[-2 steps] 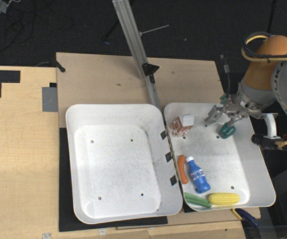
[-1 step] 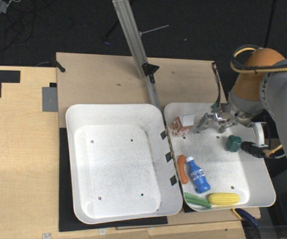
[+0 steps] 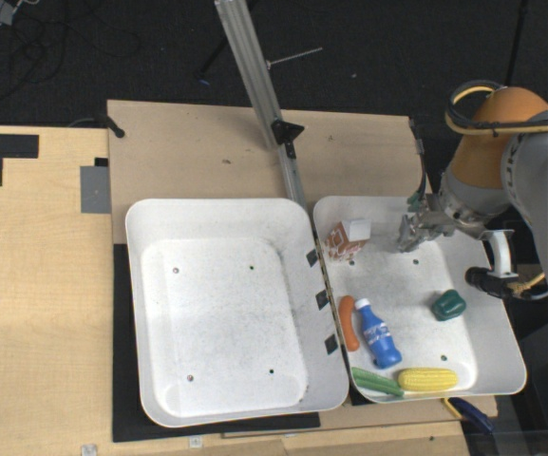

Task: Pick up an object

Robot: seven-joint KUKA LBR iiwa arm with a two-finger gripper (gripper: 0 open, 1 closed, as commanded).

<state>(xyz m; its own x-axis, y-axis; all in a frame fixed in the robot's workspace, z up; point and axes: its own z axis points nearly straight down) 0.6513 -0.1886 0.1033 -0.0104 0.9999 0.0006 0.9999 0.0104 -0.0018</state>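
Right bin [image 3: 501, 373], the landmark, holds all objects; gripper [image 3: 412, 237] hangs over its far edge, aperture not discernible, nothing seen between the fingers; small carton [image 3: 347, 238] lies nearest, leftward of the gripper near the bin's far-left corner; blue bottle [image 3: 379, 332], corn cob [image 3: 428, 380], orange carrot [image 3: 349, 322] toward its near edge; green block [image 3: 449, 304] near its right side.

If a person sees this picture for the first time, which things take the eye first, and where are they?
The eye goes first to the grey arm's orange band at the right edge, with the gripper over the far side of the right bin. Next come that bin's bright things: a blue bottle beside an orange carrot, and yellow corn at its near rim.
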